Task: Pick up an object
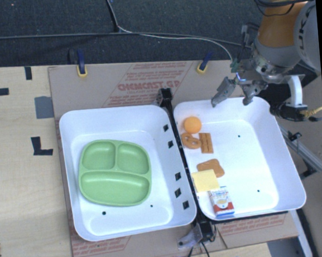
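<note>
Right bin (274, 143) far rim | fingers (223, 94) spread wide — holding nothing

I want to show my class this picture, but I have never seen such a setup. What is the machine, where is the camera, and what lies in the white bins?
The machine is a robot arm, grey with an orange band, reaching in from the right. Its hand, with two fingers spread open, hangs over the far edge of the right bin and holds nothing. One fixed camera looks down at a slant on both bins. The left bin holds a green divided plate. Along the right bin's left side lie toy foods: an orange ball, a pretzel, a brown cracker, a brown piece, a yellow square and a small carton.
</note>
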You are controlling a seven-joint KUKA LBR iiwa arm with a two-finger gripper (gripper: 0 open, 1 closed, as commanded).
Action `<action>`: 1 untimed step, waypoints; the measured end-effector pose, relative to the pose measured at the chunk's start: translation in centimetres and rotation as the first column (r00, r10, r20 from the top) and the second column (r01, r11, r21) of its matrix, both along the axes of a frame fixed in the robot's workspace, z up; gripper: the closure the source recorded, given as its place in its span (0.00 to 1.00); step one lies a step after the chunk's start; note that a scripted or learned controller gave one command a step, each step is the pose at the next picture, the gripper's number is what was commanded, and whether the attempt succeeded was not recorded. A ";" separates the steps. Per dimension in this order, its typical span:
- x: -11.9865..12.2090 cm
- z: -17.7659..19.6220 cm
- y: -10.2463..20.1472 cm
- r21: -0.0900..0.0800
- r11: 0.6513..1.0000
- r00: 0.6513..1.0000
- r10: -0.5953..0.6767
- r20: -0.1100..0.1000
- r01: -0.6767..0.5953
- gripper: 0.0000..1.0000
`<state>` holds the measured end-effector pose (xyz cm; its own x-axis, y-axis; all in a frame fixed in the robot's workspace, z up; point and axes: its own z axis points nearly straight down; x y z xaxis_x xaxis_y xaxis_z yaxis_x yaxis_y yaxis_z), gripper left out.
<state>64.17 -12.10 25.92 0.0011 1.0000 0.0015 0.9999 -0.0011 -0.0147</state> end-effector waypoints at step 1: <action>0.2 0.9 0.0 -0.002 1.000 1.000 0.003 0.013 -0.003 0.00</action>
<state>64.37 -12.06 26.77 -0.0020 1.0000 -0.0001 1.0000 0.0020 -0.0014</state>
